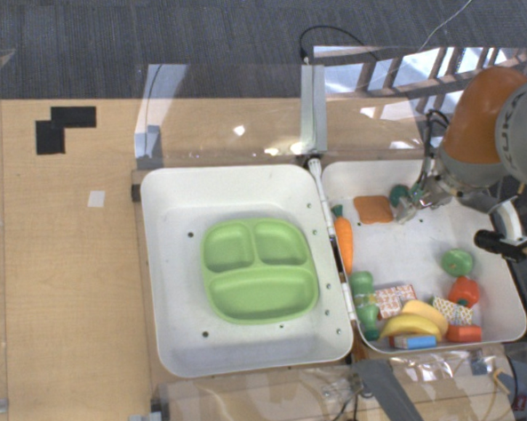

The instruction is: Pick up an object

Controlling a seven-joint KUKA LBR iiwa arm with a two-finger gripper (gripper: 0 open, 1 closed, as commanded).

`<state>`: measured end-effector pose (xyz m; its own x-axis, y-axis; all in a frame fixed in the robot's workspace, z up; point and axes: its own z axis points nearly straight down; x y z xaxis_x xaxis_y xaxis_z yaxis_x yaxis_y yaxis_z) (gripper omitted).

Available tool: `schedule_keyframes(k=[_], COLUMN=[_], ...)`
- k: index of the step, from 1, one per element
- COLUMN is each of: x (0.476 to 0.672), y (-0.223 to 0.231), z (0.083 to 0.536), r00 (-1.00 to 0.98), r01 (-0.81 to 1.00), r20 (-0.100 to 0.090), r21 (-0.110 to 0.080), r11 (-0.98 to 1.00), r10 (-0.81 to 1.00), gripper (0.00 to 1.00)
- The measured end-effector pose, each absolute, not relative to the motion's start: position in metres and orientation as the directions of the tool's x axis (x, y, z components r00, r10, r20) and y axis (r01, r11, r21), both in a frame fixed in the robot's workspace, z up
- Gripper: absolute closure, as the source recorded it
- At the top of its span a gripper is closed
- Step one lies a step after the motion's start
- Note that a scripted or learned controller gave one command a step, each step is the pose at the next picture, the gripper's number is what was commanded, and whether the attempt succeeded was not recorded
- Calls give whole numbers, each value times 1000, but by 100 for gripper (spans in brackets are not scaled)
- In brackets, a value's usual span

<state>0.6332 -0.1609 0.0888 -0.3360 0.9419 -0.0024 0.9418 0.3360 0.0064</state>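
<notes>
Two shallow white bins are set side by side on the wooden surface [63,288] so that things can be taken from one and the other kept as a receiving place. The left bin [178,344] carries a green divided plate [258,269] laid flat near its middle. The right bin [400,259] is where the pickable things are gathered: a toy carrot [344,242] is laid along its left wall, an orange-brown flat piece [373,209] is placed near the back, and a green round toy [457,261] lies apart toward the right. A banana [414,318], a red toy [463,292] and small printed packets [395,297] are heaped in the near corner.

The claw [407,203] is lowered at the back of the right bin, just beside the orange-brown piece, and something small and green is seen at its tip. Whether that green thing is gripped cannot be told, nor how the claw is set, since the wrist hides it. The low position is judged to be an attempt at a grasp there.
</notes>
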Motion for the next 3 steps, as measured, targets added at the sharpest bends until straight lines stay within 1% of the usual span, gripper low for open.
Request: schedule_keyframes(k=[1, 2, 3], x=[670, 633, 633], y=[-153, -127, -128], z=[204, 94, 94], r00=[-296, 123, 123], r01=[955, 992, 992], r20=[-5, 0, 0], r21=[10, 7, 7], r11=[296, -123, -123], r10=[955, 992, 992], gripper=[100, 100, 0])
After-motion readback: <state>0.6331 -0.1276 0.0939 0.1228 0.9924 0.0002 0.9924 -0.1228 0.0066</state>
